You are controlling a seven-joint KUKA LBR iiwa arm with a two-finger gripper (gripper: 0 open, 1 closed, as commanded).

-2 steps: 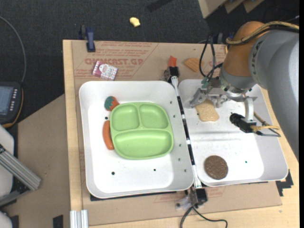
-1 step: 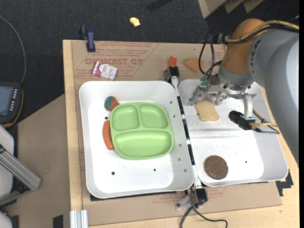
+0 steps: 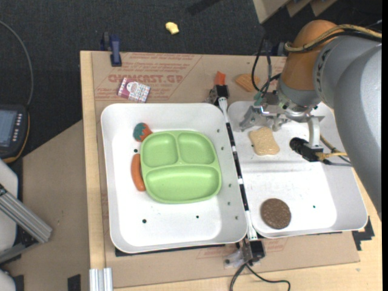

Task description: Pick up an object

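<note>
gripper [image 3: 265, 115] hung over far end of right bin [image 3: 315, 190] | finger state cannot be told | bread slice [image 3: 265, 142] lying flat just beneath | risk: thin slice may be slid rather than pinched.

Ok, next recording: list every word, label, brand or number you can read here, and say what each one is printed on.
"CHEMCAST GP" or close to it, in faded red letters; some letters are uncertain: on the brown board under the bins.
Smaller red print above that line: too blurred to read.
Small pink and white packet on the board: it carries print, too small to read.
Dark device screen at the left edge: nothing legible.
</note>
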